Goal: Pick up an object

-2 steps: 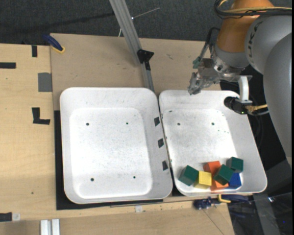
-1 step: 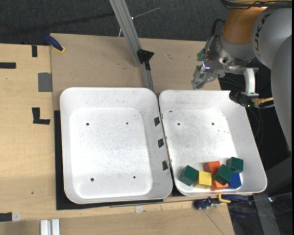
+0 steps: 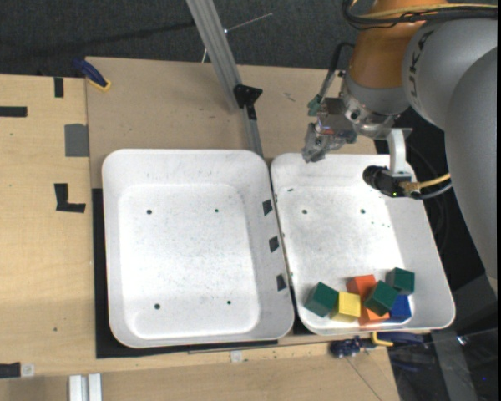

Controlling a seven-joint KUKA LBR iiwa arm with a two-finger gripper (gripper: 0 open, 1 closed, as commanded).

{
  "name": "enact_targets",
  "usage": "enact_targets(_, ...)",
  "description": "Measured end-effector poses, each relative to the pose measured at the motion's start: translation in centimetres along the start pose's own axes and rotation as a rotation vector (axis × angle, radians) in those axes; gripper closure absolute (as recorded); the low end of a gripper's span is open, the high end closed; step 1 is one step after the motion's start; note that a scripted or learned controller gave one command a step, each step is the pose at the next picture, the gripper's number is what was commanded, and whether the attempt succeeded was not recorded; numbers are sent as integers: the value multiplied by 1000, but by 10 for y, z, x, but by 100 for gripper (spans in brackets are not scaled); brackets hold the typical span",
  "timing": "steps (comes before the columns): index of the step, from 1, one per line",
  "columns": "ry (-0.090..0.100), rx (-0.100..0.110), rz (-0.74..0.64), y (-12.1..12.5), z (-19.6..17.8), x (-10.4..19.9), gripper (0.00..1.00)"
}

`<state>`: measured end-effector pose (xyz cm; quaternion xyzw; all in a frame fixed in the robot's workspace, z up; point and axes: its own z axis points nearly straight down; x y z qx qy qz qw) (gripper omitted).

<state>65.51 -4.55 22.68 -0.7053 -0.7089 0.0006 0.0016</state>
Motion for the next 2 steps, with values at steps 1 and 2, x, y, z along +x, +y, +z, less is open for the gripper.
enact_targets(1, -2, -1, 3, -27, 4, 53, 100)
enact_targets(2, 1, -1, -2, -50, -8, 104, 100)
